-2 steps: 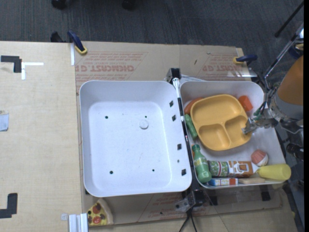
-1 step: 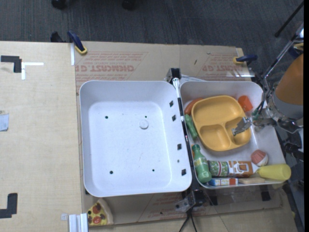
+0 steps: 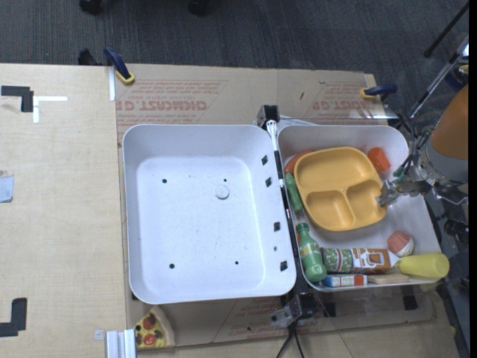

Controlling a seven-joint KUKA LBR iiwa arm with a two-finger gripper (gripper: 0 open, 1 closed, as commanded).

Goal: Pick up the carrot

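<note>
Gleaming orange carrot (image 3: 378, 158), smooth plastic

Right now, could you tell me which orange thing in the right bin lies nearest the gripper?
The carrot, by the yellow tray's far right corner, just above the gripper. The other orange thing peeks out at the tray's left.

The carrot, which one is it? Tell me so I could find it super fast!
Look in the right white bin, the one full of toys. Find the big yellow divided plate; the carrot pokes out just past its upper right corner, near the gripper. It is the small bright orange piece, much smaller than the yellow plate beside it.
</note>
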